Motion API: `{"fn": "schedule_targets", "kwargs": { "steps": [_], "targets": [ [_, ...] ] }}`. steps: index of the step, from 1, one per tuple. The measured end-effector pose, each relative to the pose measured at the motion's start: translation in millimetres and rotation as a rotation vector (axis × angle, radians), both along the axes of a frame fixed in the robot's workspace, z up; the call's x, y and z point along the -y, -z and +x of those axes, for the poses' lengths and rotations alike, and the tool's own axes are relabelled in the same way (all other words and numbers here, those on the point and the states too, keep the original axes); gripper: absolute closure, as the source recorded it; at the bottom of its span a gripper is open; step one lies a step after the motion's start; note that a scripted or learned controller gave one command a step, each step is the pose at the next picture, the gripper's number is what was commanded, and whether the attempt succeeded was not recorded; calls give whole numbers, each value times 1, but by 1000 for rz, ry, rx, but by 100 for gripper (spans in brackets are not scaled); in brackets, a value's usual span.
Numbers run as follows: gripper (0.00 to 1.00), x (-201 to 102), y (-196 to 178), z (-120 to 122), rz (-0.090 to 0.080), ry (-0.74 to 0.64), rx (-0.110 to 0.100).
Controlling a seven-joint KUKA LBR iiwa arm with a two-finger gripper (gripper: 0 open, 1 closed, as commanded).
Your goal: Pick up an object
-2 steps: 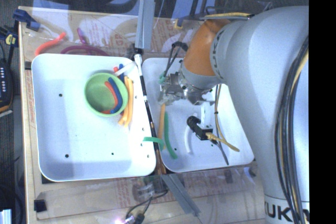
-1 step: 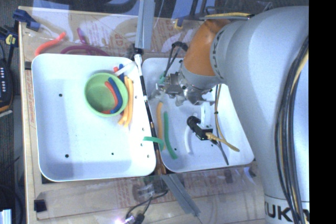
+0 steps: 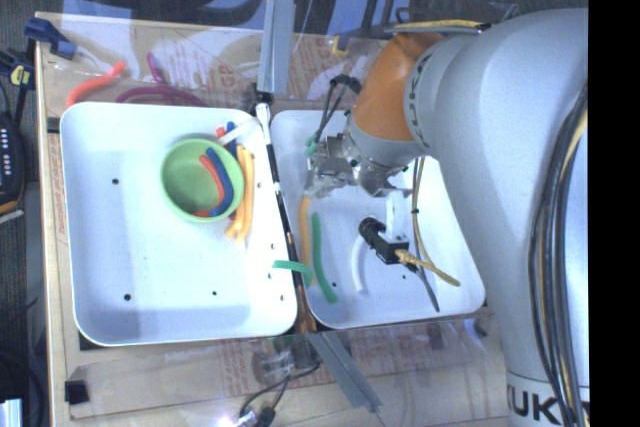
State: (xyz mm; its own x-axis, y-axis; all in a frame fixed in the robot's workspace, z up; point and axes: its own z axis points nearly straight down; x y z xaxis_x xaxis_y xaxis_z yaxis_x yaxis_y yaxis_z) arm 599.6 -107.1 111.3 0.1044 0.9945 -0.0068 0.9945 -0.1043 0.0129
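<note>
**Thin, light pieces in the right bin**

The grey arm's two-finger gripper [image 3: 325, 177] hangs low over the right white bin [image 3: 455, 300]; its state I cannot tell. Just below it lie a long green plastic stick [image 3: 320, 255] and a thin orange stick [image 3: 305, 215]. Both seem light, stiff and smooth, so I would grasp the middle.

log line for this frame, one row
arm: over right bin | gripper: low at bin's left side, fingers unclear | nearest: green strip | left bin: green bowl
</note>
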Motion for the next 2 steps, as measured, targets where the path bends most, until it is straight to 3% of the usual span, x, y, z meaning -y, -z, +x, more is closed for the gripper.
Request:
{"fn": "schedule_targets", "kwargs": {
  "steps": [1, 2],
  "targets": [
    [0, 0, 0, 0, 0, 0, 0],
    [0, 2, 17, -34, -4, -135, -9]
  ]
}}
